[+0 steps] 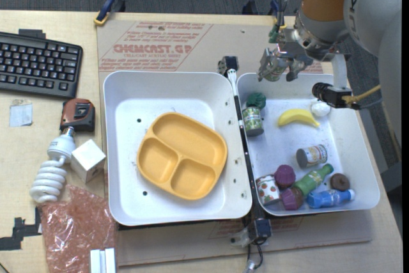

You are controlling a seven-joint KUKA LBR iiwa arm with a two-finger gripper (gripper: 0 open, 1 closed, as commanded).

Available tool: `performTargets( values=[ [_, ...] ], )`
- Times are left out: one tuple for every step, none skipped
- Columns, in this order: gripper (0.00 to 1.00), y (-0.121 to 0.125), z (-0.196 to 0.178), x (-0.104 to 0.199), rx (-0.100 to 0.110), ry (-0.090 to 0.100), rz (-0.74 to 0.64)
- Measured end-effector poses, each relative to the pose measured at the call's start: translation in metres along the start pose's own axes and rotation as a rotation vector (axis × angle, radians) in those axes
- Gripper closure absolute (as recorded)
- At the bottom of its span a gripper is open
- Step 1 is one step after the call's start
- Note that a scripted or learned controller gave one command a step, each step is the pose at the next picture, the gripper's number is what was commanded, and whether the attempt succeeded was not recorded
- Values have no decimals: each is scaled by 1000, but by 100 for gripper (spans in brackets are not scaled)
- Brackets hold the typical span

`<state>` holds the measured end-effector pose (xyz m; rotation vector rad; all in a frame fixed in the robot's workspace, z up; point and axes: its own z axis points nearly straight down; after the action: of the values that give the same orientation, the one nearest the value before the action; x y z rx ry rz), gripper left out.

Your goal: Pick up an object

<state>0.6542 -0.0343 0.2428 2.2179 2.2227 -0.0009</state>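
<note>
My gripper (278,68) hangs over the far rim of the right bin (365,156), near its left corner, with nothing visible in it. Below it in that bin lie a yellow banana (298,117), a dark green lump (256,100) and a small green-labelled jar (253,120). A white ball (320,108) rests against the far right wall. Nearer the front are a tin can (312,155), a green bottle (314,179), a blue bottle (330,199), two purple pieces (285,174), a dotted cup (268,189) and a brown donut (340,182).
The left bin (121,137) holds a yellow divided plate (182,156). On the bench to the left are a keyboard (38,64), a tape measure (78,115), a spiral bulb (51,169), a white cube (88,159) and a pink bag (77,227).
</note>
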Motion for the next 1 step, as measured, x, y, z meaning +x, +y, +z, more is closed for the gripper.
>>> performTargets(
  values=[
    [0,0,0,0,0,0,0]
  ],
)
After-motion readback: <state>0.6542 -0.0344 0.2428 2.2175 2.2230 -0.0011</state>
